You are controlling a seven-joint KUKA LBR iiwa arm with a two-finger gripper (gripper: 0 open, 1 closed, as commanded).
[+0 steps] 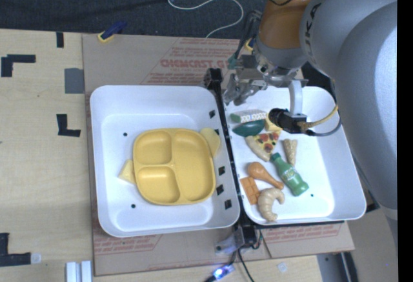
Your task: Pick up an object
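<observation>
A yellow tray [174, 166] sits in a white bin [106, 145]; the bottle [289, 174] is green, the croissant [269, 202] tan.

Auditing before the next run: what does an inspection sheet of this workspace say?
Surface: cardboard sheet under two white bins, left bin and right bin.
Job's things: right bin holds bottle, pizza slice, drumstick, croissant, carrot, cone.
Clutter: yellow tray in left bin.
Grippers: pincer over the right bin's far left corner; fingers unclear.
Cables: white cable behind the bins; wires at the wrist.
Surroundings: dark floor, black tape marks on the bench.
</observation>
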